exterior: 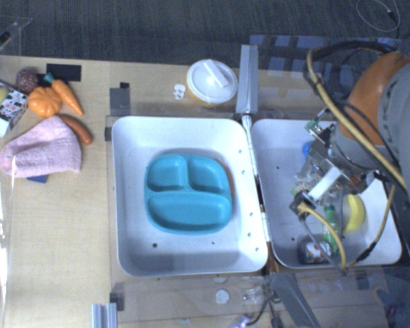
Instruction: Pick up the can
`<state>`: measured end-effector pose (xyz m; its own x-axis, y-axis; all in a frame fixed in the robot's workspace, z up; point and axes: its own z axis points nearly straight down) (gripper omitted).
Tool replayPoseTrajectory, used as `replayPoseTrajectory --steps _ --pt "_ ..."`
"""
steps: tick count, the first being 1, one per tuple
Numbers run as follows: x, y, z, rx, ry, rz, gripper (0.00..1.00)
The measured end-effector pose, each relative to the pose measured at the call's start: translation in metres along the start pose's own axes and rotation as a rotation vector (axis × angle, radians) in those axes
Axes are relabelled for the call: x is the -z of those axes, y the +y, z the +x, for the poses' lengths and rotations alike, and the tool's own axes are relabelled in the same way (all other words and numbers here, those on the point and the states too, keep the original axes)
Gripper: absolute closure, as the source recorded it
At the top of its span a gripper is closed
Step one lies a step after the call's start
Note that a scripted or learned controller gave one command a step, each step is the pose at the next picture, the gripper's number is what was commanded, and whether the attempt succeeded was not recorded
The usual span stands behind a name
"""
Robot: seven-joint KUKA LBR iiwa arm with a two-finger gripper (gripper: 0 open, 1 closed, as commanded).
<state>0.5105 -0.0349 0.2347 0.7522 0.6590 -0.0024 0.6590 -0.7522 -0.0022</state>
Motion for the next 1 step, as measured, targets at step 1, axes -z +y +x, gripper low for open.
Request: replayPoseTrajectory --steps 1 --pt "-0.0523 -0.0342 0.0163 -0.11 -0.001 0.002 1.0"
